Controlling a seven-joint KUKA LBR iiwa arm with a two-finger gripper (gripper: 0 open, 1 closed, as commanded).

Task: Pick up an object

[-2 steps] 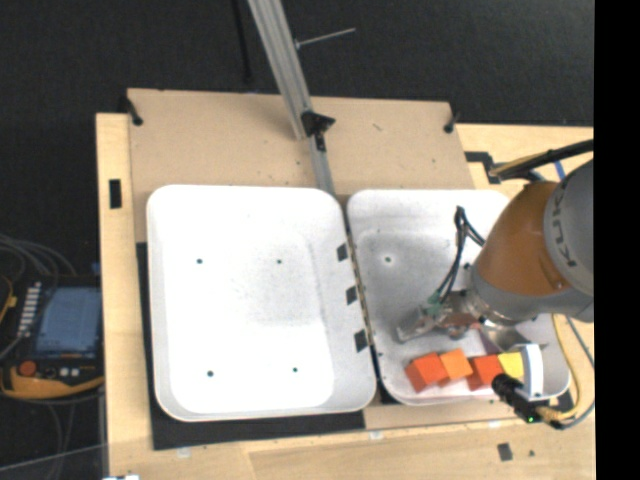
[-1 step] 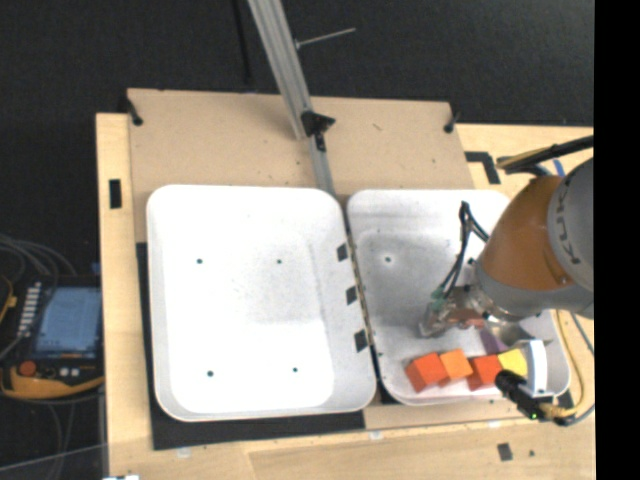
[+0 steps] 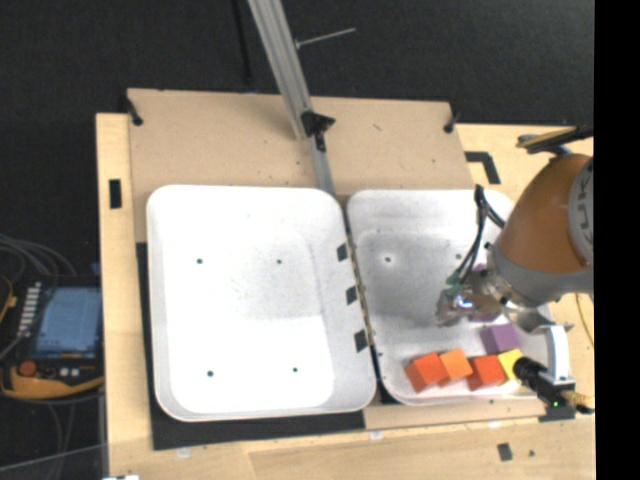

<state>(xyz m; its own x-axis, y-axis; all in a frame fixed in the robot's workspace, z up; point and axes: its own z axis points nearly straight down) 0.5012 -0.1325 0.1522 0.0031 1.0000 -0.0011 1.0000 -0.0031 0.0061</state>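
Below, line by line:
Blocks: a loose row in the right bin (image 3: 420, 230), lower and slightly right of the gripper (image 3: 462, 305), along the bin's near wall.
Red-orange block (image 3: 429, 370): leftmost of the row, below and a little left of the gripper, apart from it.
Orange block (image 3: 456, 364): just beside the red-orange one, almost straight below the gripper.
Second red-orange block (image 3: 487, 371): next in the row, below and right of the gripper, touching or nearly touching the orange block.
Yellow block (image 3: 509, 360): small, right of the second red-orange block, partly hidden by a black part of the arm.
Purple block (image 3: 497, 336): nearest to the gripper, just lower right of it, behind the yellow one.
Gripper: low over the right bin's floor, in its right half, above the row of blocks; nothing seen between its fingers.
Gripper state: cannot tell whether wide or narrow, fingertips too small and blurred.
Arm (image 3: 545, 233): grey with a broad orange band, reaching in from the right, covering the bin's right wall.
Left bin (image 3: 170, 268): well left of the gripper, touching the right bin along a shared edge with small black clips.
Bench (image 3: 230, 128): tan board under both bins.
Metal post (image 3: 280, 53): slanted, far up and left of the gripper, behind the bins.
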